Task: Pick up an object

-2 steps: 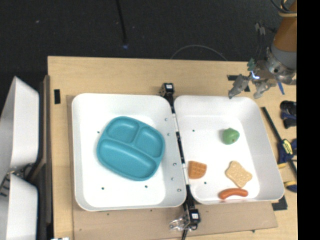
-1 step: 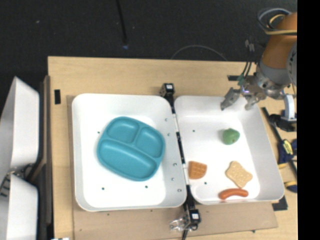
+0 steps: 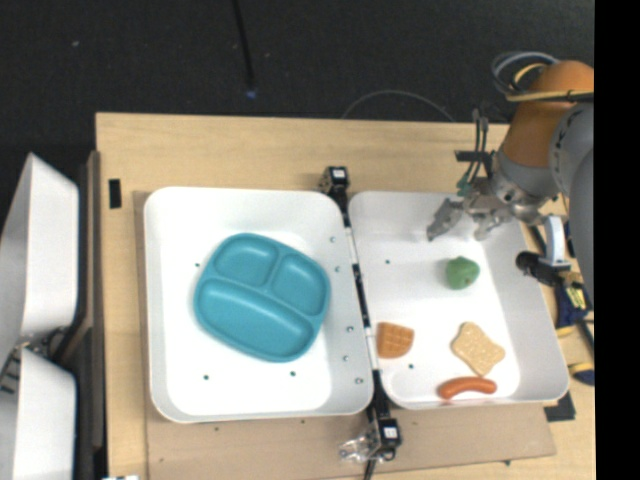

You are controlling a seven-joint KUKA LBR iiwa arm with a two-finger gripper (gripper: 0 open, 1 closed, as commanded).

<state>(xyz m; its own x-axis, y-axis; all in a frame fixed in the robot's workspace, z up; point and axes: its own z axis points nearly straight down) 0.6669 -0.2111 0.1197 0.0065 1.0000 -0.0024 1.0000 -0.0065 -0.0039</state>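
Pincer (image 3: 465, 218) hangs spread wide, nothing between its tips, over the far end of the right bin (image 3: 400, 230). Your closest target is the green lump (image 3: 461, 272), just below the pincer on the bin floor. It's small, rounded, dull green, looks like toy food: probably light and a bit squashy, likely to roll. Close across its middle, from straight above. Farther from the pincer, toward the near rim: orange waffle piece (image 3: 395, 340), tan toast slice (image 3: 476, 348), red sausage (image 3: 466, 388). All flat or thin, harder to get tips under. Left bin (image 3: 170, 268) carries a teal divided plate (image 3: 262, 296), well apart from the pincer.
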